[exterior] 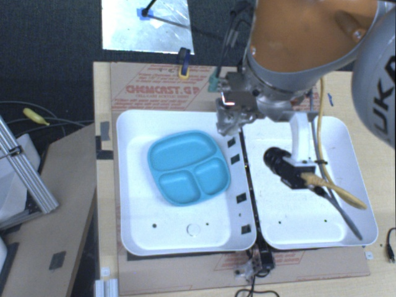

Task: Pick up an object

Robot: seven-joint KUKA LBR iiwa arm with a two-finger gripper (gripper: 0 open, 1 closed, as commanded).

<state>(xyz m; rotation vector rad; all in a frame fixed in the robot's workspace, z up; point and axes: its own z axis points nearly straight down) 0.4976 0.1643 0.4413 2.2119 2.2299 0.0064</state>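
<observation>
Camera view: "CHEMCAST" sheet [154, 78], blue tray [188, 166]

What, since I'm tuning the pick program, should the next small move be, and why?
Probably shift the gripper across over the blue plate in the left bin: it sits at the bins' shared edge, beside the plate's corner, not above it.

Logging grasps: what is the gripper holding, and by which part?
Nothing visibly held; the gripper hangs near the blue tray, which lies flat in the left bin.
</observation>
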